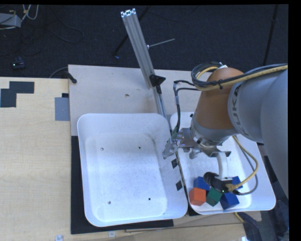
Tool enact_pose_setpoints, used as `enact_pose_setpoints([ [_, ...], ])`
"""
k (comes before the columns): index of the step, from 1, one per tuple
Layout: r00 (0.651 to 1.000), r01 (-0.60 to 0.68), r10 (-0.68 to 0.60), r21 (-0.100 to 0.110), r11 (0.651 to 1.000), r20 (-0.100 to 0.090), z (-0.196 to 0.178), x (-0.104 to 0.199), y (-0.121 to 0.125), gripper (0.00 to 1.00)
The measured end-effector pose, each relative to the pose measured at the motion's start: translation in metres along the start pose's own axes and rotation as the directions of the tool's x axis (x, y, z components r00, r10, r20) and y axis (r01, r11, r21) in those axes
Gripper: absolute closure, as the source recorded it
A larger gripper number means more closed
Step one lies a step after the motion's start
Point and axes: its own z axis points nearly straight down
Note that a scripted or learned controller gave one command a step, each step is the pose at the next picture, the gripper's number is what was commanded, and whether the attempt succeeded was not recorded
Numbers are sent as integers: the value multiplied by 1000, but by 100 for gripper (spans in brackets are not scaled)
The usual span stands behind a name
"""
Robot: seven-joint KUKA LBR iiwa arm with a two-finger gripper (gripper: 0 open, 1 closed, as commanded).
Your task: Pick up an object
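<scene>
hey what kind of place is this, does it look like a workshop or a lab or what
Most likely a robotics lab. A grey robot arm reaches over two white bins on a bench, coloured blocks lie in the right one, and loose cables trail over the dark floor behind.

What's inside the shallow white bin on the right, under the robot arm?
In the right white bin lie small blocks, clustered at its near end: an orange cube, a green block and blue blocks. The grey arm covers the bin's far part, so anything there is hidden.
</scene>
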Motion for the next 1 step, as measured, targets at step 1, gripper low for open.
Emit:
enact_pose_setpoints([
  [1, 1000, -1, 1, -4, 1000, 0, 0, -14, 17, 0],
])
